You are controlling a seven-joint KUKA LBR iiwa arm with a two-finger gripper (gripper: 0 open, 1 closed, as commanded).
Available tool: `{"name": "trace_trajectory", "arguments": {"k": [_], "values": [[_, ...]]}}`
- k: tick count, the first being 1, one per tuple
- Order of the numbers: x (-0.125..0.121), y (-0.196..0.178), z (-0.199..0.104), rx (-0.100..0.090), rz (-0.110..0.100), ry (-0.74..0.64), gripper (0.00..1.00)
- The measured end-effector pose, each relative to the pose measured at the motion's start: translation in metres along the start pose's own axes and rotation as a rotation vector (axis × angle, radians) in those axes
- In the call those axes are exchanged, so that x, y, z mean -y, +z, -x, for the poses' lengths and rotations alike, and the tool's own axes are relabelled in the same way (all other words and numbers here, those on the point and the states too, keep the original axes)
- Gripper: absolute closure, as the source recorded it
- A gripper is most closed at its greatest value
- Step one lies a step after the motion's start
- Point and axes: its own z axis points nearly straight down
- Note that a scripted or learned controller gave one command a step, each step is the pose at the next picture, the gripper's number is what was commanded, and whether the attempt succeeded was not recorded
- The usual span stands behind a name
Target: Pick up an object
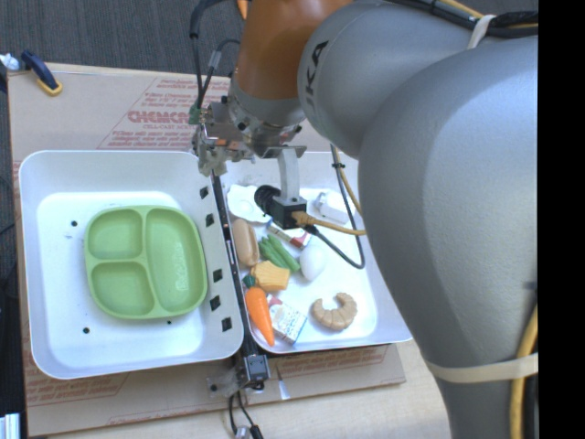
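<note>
While the arm (430,154) leans in from the R, its hand (212,154) sits over the far end of the divide btwn the two bins, just above the rims. Can't tell whether the hand is open or closed from this angle; nothing visible in it.

L bin (46,355): one green plate (146,262) w/ 3 compartments, lying flat about mid-bin.

R bin (375,323): all the loose objs, bunched along the side next to the divide.
- Carrot (259,311), orange, near the front corner, green top pointing to the far side.
- Small printed carton (289,324) touching the carrot on its R.
- Croissant (335,311) just R of the carton, apart from it.
- Yellow cheese wedge (271,276) just behind the carrot.
- Green pods (279,252) behind the cheese, touching it.
- White egg (313,262) just R of the pods.
- Tan bread roll (244,242) along the divide, L of the pods.

Both bins rest on a cardboard sheet (137,108) w/ red print, on the bench.
</note>
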Motion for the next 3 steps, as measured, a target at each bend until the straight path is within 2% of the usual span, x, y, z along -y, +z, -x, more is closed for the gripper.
{"name": "trace_trajectory", "arguments": {"k": [1,2,3], "values": [[0.093,-0.003,0.007,0.003,-0.003,0.002,1.0],[0.149,0.007,-0.026,0.003,-0.003,-0.001,1.0],[0.152,0.054,0.031,0.003,-0.001,0.001,1.0]]}}
